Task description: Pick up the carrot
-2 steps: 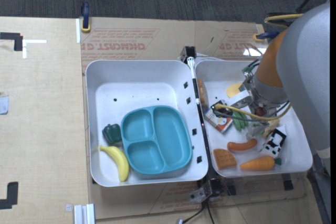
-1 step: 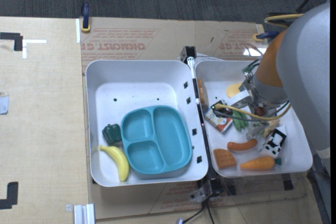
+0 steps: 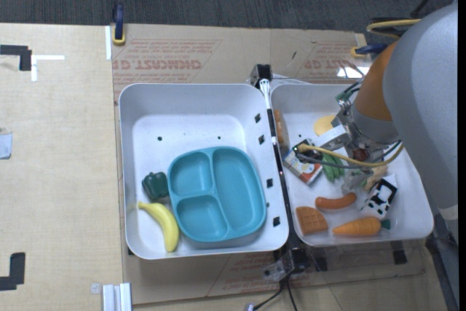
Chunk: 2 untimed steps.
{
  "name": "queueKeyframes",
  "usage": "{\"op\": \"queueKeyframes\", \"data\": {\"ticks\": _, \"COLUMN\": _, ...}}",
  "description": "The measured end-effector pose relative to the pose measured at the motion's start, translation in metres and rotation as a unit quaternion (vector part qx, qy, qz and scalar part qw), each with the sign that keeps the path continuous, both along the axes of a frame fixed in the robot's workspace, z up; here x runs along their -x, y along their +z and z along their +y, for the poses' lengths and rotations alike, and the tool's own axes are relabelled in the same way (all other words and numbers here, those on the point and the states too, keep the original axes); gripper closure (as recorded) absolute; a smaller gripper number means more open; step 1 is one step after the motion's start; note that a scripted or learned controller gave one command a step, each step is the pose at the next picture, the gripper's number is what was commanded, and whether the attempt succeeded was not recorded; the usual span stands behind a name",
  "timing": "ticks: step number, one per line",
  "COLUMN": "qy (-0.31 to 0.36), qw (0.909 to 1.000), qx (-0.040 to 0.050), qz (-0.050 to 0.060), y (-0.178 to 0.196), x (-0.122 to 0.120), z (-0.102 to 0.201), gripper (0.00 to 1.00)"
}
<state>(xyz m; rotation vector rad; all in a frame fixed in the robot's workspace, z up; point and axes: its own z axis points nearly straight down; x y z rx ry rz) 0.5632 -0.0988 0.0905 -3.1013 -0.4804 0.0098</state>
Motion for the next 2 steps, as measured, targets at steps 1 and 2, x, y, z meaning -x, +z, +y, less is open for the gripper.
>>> {"op": "queueKeyframes", "data": {"ticks": 1, "qy": 0.000, "qw": 1.0000, "qx": 0.0000, "qz": 0.000, "y": 0.0000, "x": 0.0000, "z": 0.0000, "gripper": 0.00}}
{"op": "queueKeyframes", "data": {"ticks": 2, "qy": 0.000, "qw": 1.0000, "qx": 0.0000, "qz": 0.000, "y": 0.0000, "x": 0.0000, "z": 0.0000, "gripper": 0.00}}
